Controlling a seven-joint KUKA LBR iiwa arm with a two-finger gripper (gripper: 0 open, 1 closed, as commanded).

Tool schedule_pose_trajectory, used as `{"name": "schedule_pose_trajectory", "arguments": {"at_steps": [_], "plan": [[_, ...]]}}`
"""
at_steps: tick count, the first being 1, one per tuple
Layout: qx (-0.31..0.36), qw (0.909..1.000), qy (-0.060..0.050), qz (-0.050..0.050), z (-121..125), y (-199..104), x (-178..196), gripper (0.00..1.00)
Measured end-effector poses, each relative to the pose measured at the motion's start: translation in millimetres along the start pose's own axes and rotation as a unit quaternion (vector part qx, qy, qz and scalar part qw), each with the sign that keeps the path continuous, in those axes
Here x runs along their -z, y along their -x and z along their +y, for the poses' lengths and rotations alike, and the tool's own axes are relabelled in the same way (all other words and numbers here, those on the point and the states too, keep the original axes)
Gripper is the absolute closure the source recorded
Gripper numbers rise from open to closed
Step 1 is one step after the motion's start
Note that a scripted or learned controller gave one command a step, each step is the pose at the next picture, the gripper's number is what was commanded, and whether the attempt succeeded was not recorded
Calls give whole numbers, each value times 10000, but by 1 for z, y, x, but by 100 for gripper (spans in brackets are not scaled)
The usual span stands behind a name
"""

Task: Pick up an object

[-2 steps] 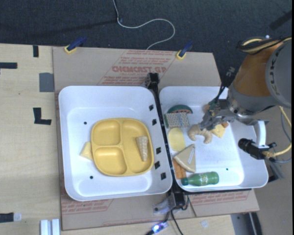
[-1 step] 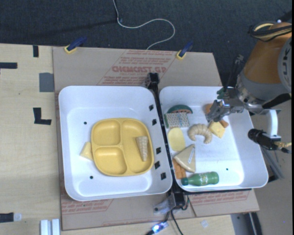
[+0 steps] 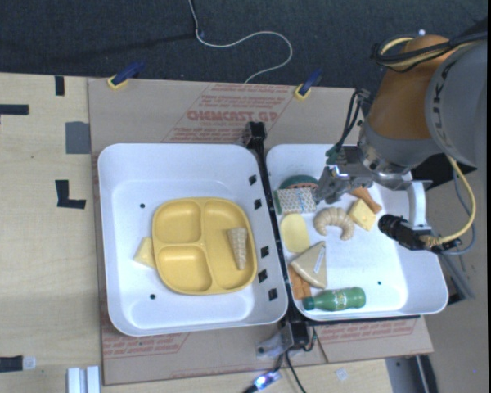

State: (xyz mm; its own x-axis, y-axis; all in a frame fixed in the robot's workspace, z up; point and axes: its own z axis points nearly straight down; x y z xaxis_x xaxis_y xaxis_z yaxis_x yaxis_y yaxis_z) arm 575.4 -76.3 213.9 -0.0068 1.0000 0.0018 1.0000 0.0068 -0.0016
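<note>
1. The grey arm's jaws (image 3: 331, 182) hang low over the far left part of the right-hand white bin (image 3: 417, 289); whether they are released or clenched I cannot tell.
2. The tan croissant-shaped toy (image 3: 335, 220) lies just near of them, its long axis running left to right.
3. A pale yellow oval piece (image 3: 295, 232) sits left of it, and a green plastic bottle (image 3: 337, 300) lies along the near wall.
4. The yellow divided plate (image 3: 203, 246) rests in the left bin, well apart.
</note>
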Motion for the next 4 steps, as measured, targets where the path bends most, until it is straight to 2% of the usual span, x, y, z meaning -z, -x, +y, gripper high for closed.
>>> {"name": "schedule_pose_trajectory", "arguments": {"at_steps": [1, 2, 3, 4], "plan": [[4, 10000, -6, 2, -5, -62, -3, 100], [1, 10000, -1, -1, -8, -107, 1, 100], [-22, 10000, 7, -5, -10, -105, 20, 100], [-30, 10000, -15, -16, -10, -108, -1, 100]]}}
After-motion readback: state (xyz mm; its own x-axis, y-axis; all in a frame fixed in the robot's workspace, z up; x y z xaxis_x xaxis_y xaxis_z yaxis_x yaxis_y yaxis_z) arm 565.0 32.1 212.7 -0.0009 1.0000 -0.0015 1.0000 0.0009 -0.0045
